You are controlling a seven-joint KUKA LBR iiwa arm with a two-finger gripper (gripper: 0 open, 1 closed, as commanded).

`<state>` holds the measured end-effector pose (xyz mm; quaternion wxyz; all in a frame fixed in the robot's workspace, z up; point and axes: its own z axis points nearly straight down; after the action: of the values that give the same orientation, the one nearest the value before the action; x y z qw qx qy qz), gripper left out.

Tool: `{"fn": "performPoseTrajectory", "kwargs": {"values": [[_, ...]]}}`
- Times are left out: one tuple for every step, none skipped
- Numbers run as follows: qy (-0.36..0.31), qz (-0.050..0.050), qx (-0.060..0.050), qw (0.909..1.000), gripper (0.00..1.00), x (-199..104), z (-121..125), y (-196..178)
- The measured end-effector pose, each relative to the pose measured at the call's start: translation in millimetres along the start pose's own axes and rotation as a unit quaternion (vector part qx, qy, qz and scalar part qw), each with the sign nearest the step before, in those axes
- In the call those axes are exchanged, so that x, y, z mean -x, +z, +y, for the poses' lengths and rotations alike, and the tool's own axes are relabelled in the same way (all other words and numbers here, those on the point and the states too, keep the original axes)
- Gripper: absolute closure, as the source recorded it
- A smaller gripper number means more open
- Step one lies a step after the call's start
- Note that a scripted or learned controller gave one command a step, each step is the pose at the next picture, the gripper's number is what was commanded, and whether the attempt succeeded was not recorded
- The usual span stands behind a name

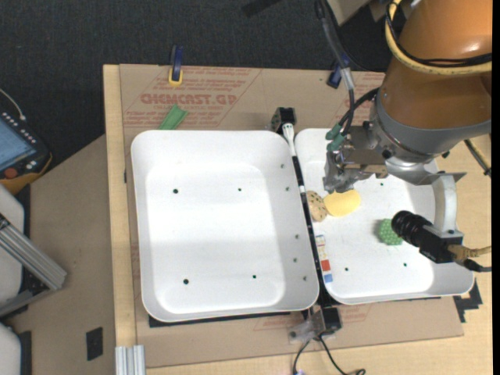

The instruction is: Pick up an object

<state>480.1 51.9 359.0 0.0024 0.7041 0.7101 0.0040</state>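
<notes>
Black clamp [326, 319] at worktop [117, 209] near edge, between left bin [211, 217] and right bin [375, 276]. Right bin holds a yellow lump [343, 203], with a speckled round piece [316, 205] touching its left by the bin wall and a green lump [387, 232] further right, apart. Tool [337, 184] sits just over the yellow lump's far side; contact unclear, and can't tell if it's apart or together.

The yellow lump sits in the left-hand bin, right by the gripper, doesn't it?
Not quite. The camera view shows the yellow lump in the right-hand bin, not the left-hand one. It does sit right by the gripper.
</notes>
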Motion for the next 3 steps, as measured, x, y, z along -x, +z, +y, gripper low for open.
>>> {"fn": "performPoseTrajectory", "kwargs": {"values": [[0.002, -0.001, -0.009, 1.0, 1.0, -37.1, 13.7, 73.5], [0.002, 0.0, 0.0, 1.0, 1.0, -65.4, -0.2, -12.0], [0.002, 0.001, 0.0, 1.0, 1.0, -102.1, 1.2, -81.1]]}}
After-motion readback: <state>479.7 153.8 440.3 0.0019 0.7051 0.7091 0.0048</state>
